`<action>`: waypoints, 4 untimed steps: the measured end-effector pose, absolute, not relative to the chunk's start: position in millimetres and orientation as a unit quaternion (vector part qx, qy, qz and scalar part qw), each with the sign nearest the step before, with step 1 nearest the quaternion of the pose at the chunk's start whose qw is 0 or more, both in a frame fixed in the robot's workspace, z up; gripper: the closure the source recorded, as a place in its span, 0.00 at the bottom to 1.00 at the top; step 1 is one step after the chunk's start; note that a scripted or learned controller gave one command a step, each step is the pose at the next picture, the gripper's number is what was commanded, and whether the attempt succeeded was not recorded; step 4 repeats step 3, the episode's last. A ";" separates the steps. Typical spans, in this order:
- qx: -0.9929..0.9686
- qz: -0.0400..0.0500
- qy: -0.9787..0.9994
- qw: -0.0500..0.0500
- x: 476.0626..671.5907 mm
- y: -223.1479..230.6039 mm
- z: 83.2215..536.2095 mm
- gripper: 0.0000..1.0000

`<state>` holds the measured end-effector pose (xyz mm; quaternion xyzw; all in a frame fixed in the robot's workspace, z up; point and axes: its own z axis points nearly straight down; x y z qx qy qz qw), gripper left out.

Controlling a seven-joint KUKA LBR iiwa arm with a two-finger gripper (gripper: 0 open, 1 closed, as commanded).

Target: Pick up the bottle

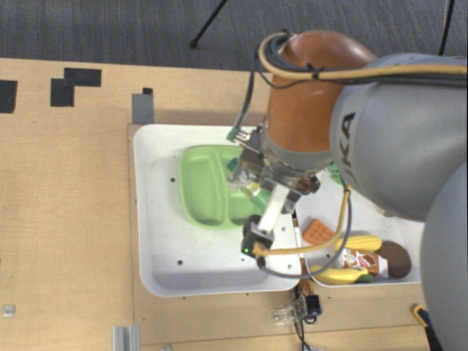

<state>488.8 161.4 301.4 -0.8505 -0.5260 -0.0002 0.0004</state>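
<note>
My gripper (248, 184) hangs low over the left bin (157, 218), at the right edge of a green divided plate (208, 185). A small clear, glassy object (243, 189) shows just under the wrist, touching the plate's rim; I cannot tell whether it is the bottle or whether it is held. In the right bin, a bottle-like thing with a red and white label (363, 261) and a brown end (396, 259) lies on its side, apart from the gripper. The orange and grey wrist hides the middle of both bins.
An orange waffle-like piece (316, 232) and yellow bananas (356, 243) lie in the right bin beside the labelled item. A white bracket with a black end (254, 241) hangs from the wrist over the left bin's floor. Cables trail across the front rim.
</note>
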 end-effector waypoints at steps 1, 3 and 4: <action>-0.848 0.000 -0.530 0.000 486.6 186.4 298.4 1.00; -0.955 0.000 -0.298 0.001 486.6 234.9 319.0 1.00; -0.955 0.000 -0.298 0.001 486.6 234.9 319.0 1.00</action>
